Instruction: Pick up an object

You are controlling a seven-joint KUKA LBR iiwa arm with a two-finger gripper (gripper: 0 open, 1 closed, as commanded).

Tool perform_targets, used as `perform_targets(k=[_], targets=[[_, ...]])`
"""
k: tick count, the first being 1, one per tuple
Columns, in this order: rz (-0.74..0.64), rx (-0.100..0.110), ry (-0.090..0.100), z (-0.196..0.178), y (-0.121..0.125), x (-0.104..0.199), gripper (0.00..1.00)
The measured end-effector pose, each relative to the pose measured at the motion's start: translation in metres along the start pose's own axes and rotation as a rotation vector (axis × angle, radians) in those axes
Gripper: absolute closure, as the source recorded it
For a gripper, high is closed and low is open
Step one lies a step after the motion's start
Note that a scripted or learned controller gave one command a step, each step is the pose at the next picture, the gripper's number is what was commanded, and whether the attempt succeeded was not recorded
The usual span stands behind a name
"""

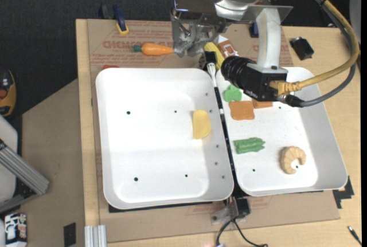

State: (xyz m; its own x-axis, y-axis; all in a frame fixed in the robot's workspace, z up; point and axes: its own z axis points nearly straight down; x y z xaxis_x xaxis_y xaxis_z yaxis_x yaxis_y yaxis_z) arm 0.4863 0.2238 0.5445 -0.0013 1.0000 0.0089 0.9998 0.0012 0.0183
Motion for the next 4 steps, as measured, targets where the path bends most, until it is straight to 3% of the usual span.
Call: perform_targets(k=[1,2,3,4], targets=[[0.002,0.036,-0.017,0.169,-0.013,-0.001,1.00],[0.000,0.000,0.000,0.000,-0.007,0.000,1.00],[0.002,0.035,-0.017,0.156,-0.012,-0.001,1.00],[0.000,0.004,-0.002,0.036,-0.007,0.000,1.00]])
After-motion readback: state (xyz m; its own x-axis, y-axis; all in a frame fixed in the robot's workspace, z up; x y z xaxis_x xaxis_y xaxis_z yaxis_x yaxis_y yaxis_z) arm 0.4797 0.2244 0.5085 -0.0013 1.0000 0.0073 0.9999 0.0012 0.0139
